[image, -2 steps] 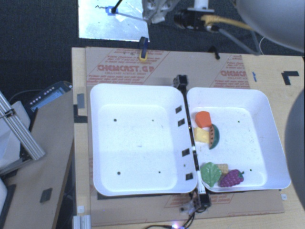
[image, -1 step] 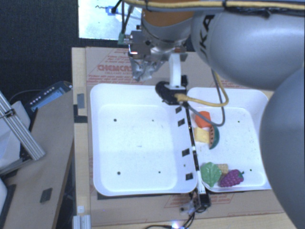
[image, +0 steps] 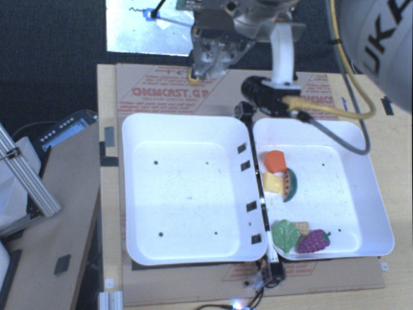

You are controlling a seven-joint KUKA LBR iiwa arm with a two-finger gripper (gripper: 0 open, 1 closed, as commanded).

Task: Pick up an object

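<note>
Hand (image: 208,62), its grip state impossible to tell, hung above the desk beyond both shallow white plastic bins. Small toy foods, including an orange block (image: 275,161), lay in the right bin (image: 361,192); centring squarely over one piece would probably serve best.

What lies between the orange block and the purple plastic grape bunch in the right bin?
In the camera view, a yellow block and a dark green slice beside it.

1. White: left bin (image: 187,250) and right bin (image: 368,192).
2. Orange block (image: 275,161) above yellow block (image: 273,183).
3. Dark green slice (image: 291,185).
4. Light green leaf (image: 284,233).
5. Purple grapes (image: 313,241).
6. Tan board (image: 161,90), red lettering.
</note>
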